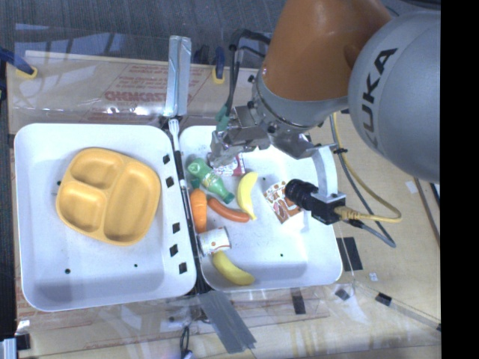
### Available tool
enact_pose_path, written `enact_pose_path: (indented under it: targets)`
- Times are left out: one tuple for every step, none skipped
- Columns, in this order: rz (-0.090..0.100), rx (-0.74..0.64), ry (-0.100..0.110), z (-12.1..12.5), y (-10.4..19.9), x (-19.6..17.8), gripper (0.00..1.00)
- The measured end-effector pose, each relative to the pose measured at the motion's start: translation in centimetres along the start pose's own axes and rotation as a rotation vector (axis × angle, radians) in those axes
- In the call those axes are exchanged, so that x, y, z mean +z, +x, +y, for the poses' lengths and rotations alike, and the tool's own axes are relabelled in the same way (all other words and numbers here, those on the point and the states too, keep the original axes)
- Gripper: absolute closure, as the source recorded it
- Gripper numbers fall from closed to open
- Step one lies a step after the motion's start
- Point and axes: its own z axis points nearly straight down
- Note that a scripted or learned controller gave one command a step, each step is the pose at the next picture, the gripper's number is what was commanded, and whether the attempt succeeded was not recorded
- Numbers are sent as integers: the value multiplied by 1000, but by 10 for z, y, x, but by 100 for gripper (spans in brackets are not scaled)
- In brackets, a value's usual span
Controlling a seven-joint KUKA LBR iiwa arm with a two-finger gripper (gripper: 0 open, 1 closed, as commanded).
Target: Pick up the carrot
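Gripper (224,152) over right bin (322,264), carrot (199,209) just below-left, apart

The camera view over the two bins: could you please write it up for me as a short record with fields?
left bin: holds a yellow plastic plate with three compartments
right bin: holds the food items
carrot: small orange carrot beside the divider, untouched
neighbours: long orange-red pepper-like piece, green vegetable, two yellow bananas, small printed packet
gripper: over the right bin's far end, above the green vegetable
grasp: nothing seen between the fingers
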Motion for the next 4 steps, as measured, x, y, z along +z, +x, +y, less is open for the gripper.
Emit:
enact_pose_path:
  targets:
    - [0,0,0,0,0,0,0]
    - [-1,624,4,47,-15,53,0]
    - [-2,613,9,47,-13,44,100]
    - [-2,438,6,40,52,109,100]
